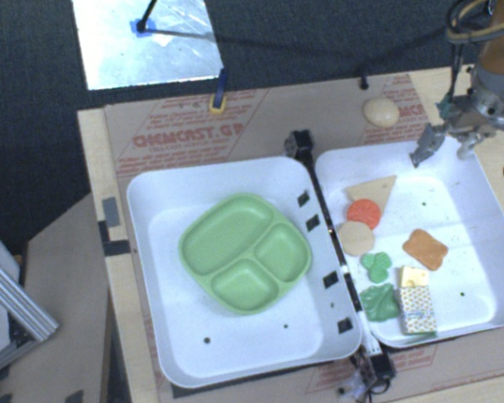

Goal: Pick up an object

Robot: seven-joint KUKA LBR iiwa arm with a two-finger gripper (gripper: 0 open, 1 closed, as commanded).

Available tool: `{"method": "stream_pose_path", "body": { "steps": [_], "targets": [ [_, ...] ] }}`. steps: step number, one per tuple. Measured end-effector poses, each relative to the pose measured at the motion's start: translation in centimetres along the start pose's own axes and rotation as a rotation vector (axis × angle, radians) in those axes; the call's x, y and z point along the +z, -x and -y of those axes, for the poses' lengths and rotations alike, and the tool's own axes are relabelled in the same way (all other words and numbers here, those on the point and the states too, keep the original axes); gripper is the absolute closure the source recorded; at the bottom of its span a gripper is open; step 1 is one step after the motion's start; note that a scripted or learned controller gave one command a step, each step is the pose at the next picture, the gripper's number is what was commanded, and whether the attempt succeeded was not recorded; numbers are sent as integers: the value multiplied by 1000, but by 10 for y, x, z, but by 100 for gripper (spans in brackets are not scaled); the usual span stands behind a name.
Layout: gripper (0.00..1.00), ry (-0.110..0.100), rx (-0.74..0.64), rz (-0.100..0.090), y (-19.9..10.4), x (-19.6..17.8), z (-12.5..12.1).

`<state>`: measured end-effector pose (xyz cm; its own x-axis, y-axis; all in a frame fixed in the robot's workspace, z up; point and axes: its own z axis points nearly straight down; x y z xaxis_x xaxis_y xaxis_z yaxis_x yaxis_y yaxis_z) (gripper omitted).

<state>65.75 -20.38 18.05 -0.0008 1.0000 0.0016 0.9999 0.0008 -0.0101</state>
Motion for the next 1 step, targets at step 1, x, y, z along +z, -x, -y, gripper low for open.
{"method": "stream_pose_path", "body": {
  "steps": [1],
  "targets": [
    [0, 12, -3, 2, -1, -9, -2]
  ]
}}
